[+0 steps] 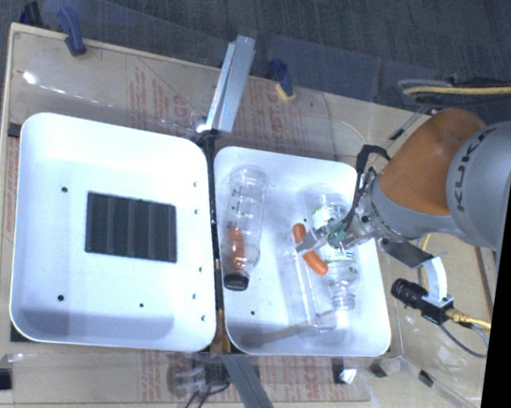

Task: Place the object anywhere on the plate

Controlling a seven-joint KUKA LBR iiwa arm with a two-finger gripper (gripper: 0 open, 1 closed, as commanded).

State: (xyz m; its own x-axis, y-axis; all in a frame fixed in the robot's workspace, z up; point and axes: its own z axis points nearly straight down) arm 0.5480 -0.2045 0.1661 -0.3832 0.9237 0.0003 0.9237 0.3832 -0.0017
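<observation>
Bottle [242, 220] of clear plastic, lying on its side in the left part of the right bin [365, 332], runs far to near with its dark cap [236, 281] at the near end and reddish-brown contents in its lower half. To its right in the same bin, well apart, lies a second clear bottle [338, 285], also on its side, with small orange pieces [310, 251] beside it. The gripper [338, 231] hangs over that right-hand cluster, close to the orange pieces and the second bottle; its fingers are lost against the clear plastic, so whether they are apart or together cannot be told, and nothing can be seen held between them. The grey arm with its orange band [426, 166] reaches in from the right. The left bin [37, 215] holds a dark, ribbed, rectangular plate [131, 227] lying flat near its middle, well apart from both bottles. A metal bar [230, 82] stands at the far side where the bins meet.
</observation>
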